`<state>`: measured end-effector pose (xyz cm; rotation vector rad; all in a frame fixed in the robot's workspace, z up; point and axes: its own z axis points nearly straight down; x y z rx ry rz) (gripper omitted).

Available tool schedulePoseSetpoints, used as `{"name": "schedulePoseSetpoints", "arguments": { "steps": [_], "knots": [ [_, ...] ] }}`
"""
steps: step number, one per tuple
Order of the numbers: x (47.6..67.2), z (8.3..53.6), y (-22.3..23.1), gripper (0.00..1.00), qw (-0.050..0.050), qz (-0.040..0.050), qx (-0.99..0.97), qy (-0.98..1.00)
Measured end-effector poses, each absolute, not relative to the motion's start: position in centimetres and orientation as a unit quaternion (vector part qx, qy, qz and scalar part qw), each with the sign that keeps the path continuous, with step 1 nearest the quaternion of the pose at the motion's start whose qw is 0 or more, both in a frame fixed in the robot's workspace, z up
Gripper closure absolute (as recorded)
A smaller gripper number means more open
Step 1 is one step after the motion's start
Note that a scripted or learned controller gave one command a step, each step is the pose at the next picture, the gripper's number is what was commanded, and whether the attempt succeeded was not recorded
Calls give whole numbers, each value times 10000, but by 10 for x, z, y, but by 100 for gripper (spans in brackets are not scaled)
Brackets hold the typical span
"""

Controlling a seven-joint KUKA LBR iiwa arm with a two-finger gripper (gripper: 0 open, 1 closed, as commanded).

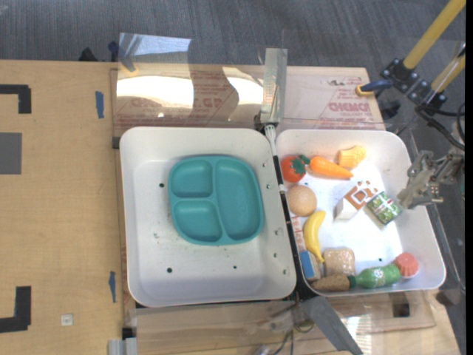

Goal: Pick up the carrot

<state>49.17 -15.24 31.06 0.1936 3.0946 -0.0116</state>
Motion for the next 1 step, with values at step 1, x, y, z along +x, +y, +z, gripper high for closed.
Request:
{"name": "schedulePoseSetpoints", "arguments": {
  "steps": [1],
  "knots": [
    [494,298,-128,100,38,-2,1334,9911]
  ]
}}
